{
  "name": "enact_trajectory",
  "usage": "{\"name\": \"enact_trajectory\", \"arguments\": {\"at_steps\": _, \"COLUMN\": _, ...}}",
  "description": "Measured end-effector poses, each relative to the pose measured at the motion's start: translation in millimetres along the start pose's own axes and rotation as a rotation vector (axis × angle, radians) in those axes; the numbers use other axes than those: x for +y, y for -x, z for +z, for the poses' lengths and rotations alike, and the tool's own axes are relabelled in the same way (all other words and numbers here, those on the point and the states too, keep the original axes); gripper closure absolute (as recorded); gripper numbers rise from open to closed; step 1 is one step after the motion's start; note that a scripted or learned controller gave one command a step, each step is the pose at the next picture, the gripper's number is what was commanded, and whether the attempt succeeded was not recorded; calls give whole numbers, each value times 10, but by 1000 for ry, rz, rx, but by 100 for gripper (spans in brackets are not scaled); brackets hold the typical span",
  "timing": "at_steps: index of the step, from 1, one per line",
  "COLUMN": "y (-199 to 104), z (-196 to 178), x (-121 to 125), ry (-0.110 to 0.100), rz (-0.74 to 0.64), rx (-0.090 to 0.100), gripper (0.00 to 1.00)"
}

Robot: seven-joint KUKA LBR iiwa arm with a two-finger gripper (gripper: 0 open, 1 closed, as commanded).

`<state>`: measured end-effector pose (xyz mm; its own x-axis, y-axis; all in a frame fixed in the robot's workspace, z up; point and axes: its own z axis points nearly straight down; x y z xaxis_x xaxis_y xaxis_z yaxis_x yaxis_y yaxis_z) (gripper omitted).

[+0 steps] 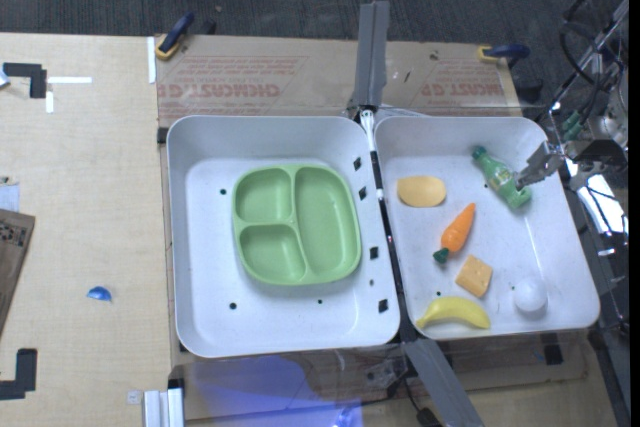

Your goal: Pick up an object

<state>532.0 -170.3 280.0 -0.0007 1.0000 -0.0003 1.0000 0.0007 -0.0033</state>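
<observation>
Green bottle (501,178) lies tilted at the far right of the right bin (570,245), gripper (528,178) touching its lower end; grip state can't be told. Same bin: yellow bun (421,191), carrot (456,229), cheese wedge (474,275), banana (454,314), white ball (529,296). Left bin (190,245) holds a green divided plate (297,224)

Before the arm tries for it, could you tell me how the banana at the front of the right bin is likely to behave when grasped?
The banana looks like a smooth, glossy toy, so it is probably stiff, light and a bit slippery. Its curved shape could make it swivel or rock if pushed at one end. It lies close to the right bin's front wall, which may crowd a grasp from that side.
</observation>
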Motion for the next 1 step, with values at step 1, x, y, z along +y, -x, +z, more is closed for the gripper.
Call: {"name": "enact_trajectory", "arguments": {"at_steps": 1, "y": -537, "z": 1725, "x": -85, "ry": 0, "rz": -104, "rx": 1, "gripper": 0}}
